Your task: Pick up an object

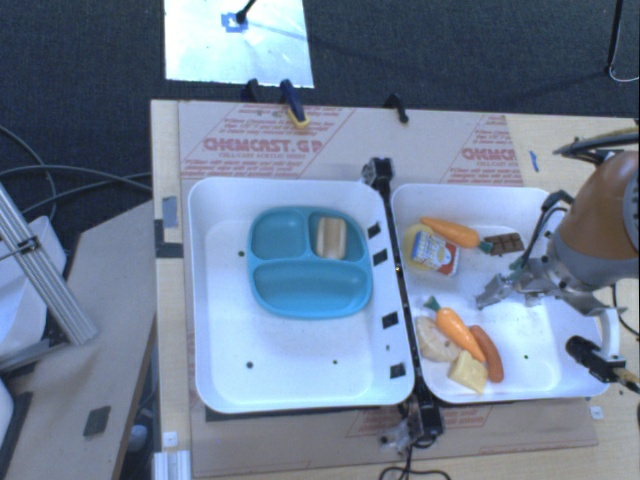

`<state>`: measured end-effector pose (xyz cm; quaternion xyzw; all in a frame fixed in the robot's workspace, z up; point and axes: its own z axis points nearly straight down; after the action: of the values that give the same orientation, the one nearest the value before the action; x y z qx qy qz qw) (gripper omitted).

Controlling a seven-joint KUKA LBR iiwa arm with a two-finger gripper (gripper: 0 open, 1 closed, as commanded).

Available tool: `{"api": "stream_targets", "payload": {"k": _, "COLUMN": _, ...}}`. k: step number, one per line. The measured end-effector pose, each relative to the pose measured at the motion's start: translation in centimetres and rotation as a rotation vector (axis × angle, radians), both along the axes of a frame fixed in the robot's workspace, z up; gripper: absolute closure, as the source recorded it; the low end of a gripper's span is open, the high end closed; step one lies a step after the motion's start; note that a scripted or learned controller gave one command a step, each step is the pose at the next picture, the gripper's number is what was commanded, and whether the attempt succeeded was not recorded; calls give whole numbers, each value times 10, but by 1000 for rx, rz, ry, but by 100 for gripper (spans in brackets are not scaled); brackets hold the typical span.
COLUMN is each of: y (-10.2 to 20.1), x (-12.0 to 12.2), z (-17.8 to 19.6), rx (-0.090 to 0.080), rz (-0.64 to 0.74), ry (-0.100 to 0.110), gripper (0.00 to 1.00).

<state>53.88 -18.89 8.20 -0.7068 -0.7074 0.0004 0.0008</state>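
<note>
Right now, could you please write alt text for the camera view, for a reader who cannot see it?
The gripper hovers low in the right bin, among toy food: two carrots, a chocolate bar, a sausage, cheese. In the left bin, a blue divided plate holds a bread piece.

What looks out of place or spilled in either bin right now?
Nothing stands out. The blue divided plate sits flat in the left bin with one bread-like piece in a compartment. The toy foods lie loose in the right bin, none over the rim. The claw hovers among them.
</note>
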Motion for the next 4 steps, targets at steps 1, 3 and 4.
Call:
{"api": "stream_targets", "payload": {"k": 1, "y": -1, "x": 2, "z": 13, "rx": -2, "rz": 0, "ry": -6, "gripper": 100}}
{"api": "stream_targets", "payload": {"k": 3, "y": -1, "x": 12, "z": 106, "rx": -3, "rz": 3, "ry": -8, "gripper": 100}}
{"api": "stream_targets", "payload": {"k": 4, "y": -1, "x": 14, "z": 145, "rx": -2, "rz": 3, "ry": -8, "gripper": 100}}
